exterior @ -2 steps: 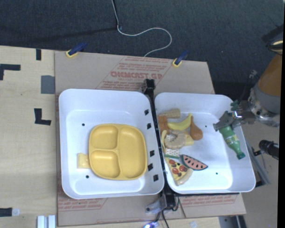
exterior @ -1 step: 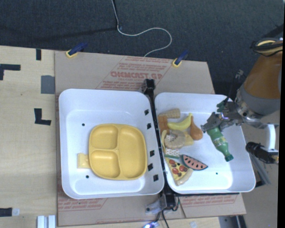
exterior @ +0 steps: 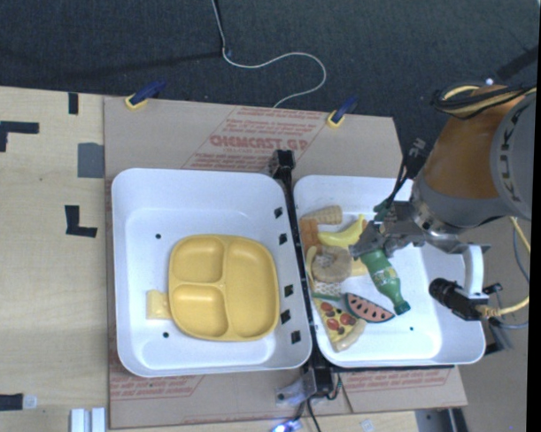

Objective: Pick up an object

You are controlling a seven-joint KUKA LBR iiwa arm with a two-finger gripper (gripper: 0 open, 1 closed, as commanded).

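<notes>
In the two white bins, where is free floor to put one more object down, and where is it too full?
Left bin: bare floor lies all around the yellow divided plate, widest above it. Right bin: a bare patch lies at the lower right, past the green bottle and watermelon slice. Its left half is crowded with toy food.

**Colours in the Two Bins**

The two shallow plastic bins are white. The left white bin holds a round yellow plate with three parts. A small pale yellow block peeks out beside it.

In the right white bin there is a yellow toy banana, a green toy bottle with a pale label, a red watermelon slice with black seeds and a green rim, and a pizza slice with red dots.

The robot arm is grey and orange. Its hand is dark grey.

The surface is light brown wood with black marks. The flat brown cardboard has red letters. Two clips are yellow and blue.
</notes>
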